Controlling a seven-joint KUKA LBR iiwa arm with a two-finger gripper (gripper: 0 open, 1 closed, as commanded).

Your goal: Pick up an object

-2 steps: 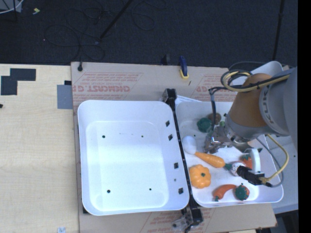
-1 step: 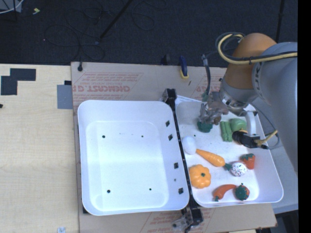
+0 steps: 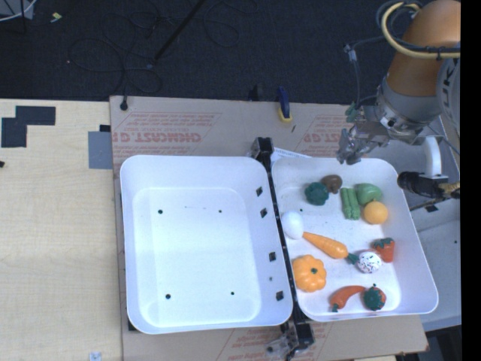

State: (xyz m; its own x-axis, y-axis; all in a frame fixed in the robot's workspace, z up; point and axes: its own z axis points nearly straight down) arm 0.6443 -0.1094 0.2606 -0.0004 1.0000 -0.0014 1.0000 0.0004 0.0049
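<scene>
Cardboard under both bins is carrying mirrored red print I can't read. I'm seeing the gripper (image 3: 352,153) hanging over the right bin's (image 3: 421,277) back rim, gripping nothing; its opening I cannot tell. Toy food is lying below it: brown mushroom (image 3: 331,182) nearest, dark green broccoli (image 3: 316,194), carrot (image 3: 325,244), pumpkin (image 3: 309,272) farther forward.
</scene>
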